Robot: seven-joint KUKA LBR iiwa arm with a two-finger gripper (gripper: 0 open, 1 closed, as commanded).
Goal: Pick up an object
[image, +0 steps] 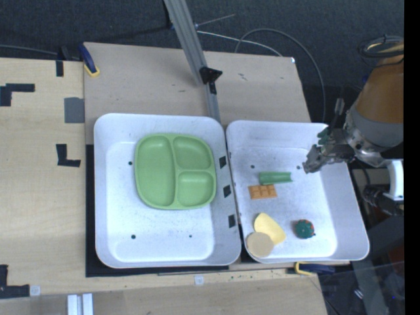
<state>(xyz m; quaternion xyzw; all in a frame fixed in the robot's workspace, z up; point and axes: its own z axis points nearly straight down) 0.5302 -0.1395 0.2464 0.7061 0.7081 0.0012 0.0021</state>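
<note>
Two shallow white bins sit side by side on the light wooden desk. The left white bin holds a pale green plastic divided plate with three compartments, lying flat toward the far half of the bin.

The right white bin holds four small items. A dark green stick-shaped piece lies roughly left-to-right near the bin's middle. Just on its near side, slightly left, is a flat orange waffle-patterned rectangle; the two are close, and it is unclear whether they touch. Toward the near left corner a yellow rounded piece sits touching or overlapping a tan round disc. To the right of those, apart from them, is a small dark green ball-like object with a red spot.

The grey arm with an orange band comes in from the right. Its tool is over the far right part of the right bin, to the right of the green stick and apart from it. Whether the tool is spread or closed cannot be told from this angle; nothing is seen in it.

A grey metal pole slants across the far side of the desk, ending in a black clamp at the bins' far edge. Thin cables loop on the dark floor beyond.
</note>
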